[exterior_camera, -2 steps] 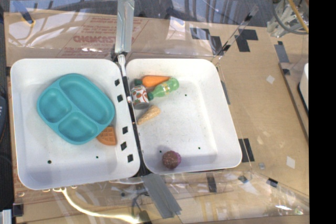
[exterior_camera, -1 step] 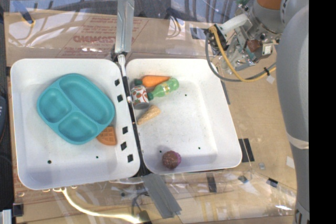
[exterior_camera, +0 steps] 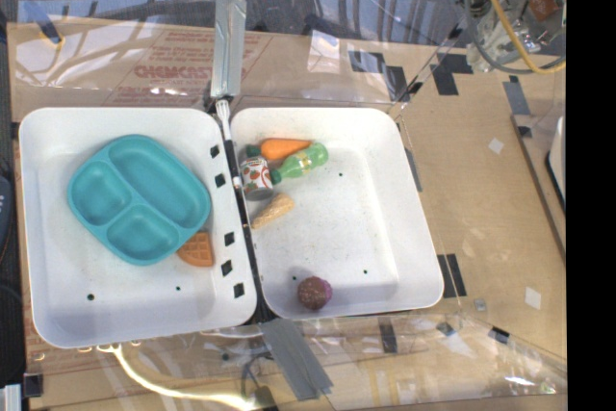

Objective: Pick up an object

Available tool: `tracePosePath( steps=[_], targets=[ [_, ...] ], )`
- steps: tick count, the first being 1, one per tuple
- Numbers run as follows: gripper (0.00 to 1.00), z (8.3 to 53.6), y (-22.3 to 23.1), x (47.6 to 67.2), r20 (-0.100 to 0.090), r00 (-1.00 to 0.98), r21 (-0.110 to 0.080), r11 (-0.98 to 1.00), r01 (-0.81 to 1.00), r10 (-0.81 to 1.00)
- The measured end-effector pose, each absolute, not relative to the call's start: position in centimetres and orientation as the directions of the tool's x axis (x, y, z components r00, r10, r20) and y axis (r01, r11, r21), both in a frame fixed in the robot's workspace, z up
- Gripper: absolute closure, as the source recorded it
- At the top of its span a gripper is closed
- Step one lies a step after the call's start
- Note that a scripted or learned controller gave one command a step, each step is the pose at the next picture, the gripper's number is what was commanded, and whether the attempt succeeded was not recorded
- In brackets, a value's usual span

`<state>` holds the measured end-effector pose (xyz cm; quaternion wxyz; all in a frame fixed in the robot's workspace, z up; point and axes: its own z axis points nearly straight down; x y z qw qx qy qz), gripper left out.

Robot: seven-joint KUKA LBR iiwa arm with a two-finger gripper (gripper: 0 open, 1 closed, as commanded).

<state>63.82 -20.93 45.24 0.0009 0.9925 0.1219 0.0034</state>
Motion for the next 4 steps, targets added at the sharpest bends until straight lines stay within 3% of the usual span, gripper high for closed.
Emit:
tracePosePath(
  steps=[1, 2, 3, 4],
  targets=[
    [1.0, 32.7, -15.2, 63.5, -0.012, 0.961, -0.008, -0.962, 0.275, 0.275],
    [1.0, 46.6, -20.1, 64.7, 0.006, 0.979, 0.003, -0.979, 0.205, 0.205],
    [1.0, 27.8, -11.4, 62.5, -0.014, 0.97, -0.006, -0.97, 0.242, 0.242],
    [1.0, 44.6, -13.8, 62.7, 0.007, 0.946, 0.002, -0.946, 0.323, 0.323]
  ],
)
